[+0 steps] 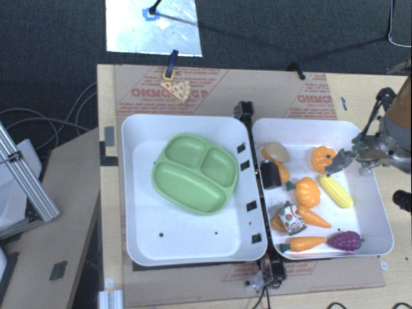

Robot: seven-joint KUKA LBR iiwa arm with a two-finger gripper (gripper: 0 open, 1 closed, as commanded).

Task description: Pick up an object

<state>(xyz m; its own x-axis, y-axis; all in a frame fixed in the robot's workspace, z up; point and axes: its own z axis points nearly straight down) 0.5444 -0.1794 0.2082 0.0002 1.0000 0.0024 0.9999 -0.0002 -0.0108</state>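
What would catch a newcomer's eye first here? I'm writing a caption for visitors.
The big green divided plate lying alone in the left bin stands out most. Next comes the bright cluster of toy food in the right bin: an ear of corn, a carrot and purple grapes. The arm's hand hovers just above the corn.

Bench (212,85): brown, printed cardboard top
On bench: left white bin (138,192), right white bin (376,221), side by side, touching
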